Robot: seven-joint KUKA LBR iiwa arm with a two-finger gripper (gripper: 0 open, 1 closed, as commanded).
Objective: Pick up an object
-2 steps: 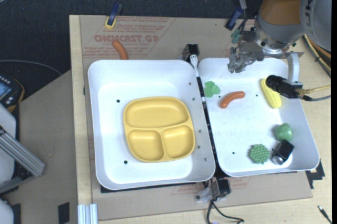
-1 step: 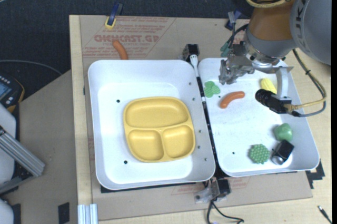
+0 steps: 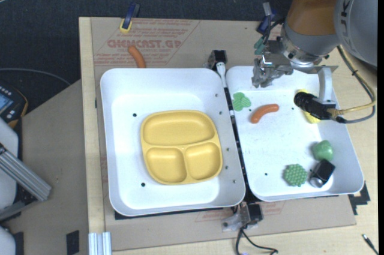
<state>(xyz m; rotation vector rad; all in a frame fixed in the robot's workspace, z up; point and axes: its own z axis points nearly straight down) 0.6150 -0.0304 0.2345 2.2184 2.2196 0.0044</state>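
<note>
Pincer hangs over the right bin, grip state unclear; sausage at 6 o'clock could roll away.

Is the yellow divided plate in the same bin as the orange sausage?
No, the yellow plate lies in the left bin; the sausage lies in the right bin.
</note>
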